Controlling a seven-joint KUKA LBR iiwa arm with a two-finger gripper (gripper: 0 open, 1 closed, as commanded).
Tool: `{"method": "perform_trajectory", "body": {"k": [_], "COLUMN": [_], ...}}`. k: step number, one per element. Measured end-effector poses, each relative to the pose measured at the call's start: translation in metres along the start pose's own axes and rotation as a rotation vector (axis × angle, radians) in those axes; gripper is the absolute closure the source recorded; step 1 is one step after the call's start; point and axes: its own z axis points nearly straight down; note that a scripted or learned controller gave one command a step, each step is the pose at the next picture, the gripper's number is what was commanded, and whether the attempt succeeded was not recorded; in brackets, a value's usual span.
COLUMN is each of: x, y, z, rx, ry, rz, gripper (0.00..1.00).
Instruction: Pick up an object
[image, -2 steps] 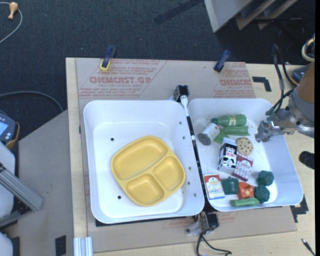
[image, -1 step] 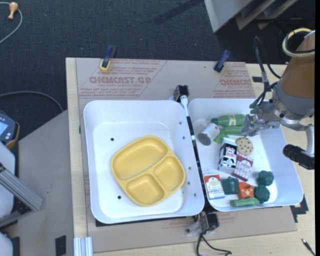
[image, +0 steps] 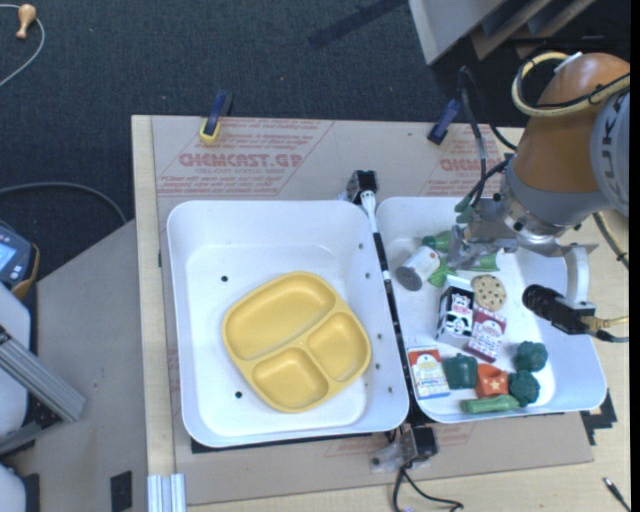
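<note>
On a cardboard-topped bench (image: 300, 150), the grey-and-orange arm's gripper (image: 470, 250) hung over the right white bin (image: 590, 370), just above small toy groceries including a round speckled cookie (image: 488, 291).

A yellow three-compartment tray (image: 296, 341) lies in the left white bin (image: 190, 300), on a cardboard-covered worktop (image: 160, 160). Two clamps, one yellow-tipped (image: 213, 119), one blue (image: 444, 122), grip its far edge. Dark carpet (image: 100, 60) lies beyond.
</note>
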Motion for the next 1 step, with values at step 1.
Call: {"method": "perform_trajectory", "body": {"k": [1], "x": [0.0486], "y": [0.0280], "z": [0.0068], "rx": [-0.004], "ry": [-0.001], "rz": [-0.001], "gripper": [1.00]}}
